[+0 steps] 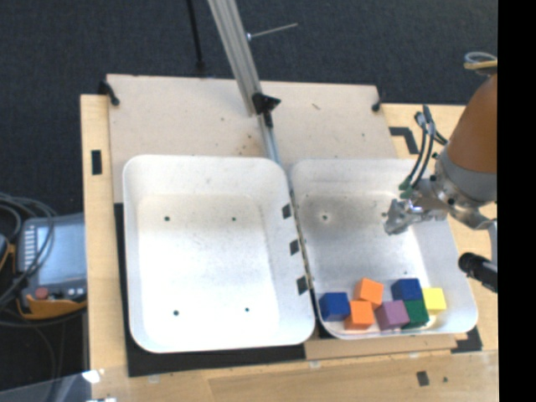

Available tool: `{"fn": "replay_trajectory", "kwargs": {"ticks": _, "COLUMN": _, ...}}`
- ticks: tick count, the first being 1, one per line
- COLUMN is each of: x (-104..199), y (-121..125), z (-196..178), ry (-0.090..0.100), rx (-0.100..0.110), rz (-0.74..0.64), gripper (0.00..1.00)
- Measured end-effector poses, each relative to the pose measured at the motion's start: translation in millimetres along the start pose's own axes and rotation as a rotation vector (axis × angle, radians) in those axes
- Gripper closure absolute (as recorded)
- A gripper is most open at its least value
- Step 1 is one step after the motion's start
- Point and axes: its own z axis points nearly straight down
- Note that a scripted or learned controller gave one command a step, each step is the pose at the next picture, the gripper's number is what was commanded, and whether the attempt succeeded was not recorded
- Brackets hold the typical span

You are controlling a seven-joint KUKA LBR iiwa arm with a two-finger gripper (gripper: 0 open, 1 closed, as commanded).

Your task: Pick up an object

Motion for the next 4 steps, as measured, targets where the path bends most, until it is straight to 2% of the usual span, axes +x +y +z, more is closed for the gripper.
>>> {"fn": "replay_trajectory", "kwargs": {"ticks": 3, "x": 166.2, "y": 8.0, "z": -1.9, "ry": 0.0, "rx": 0.0, "rz": -0.001, "gripper": 1.0}}
{"fn": "replay_trajectory", "kwargs": {"ticks": 4, "x": 208.0, "y": -2.6, "z": 0.3, "ry": 0.0, "rx": 0.002, "rz": 0.0, "gripper": 1.0}}
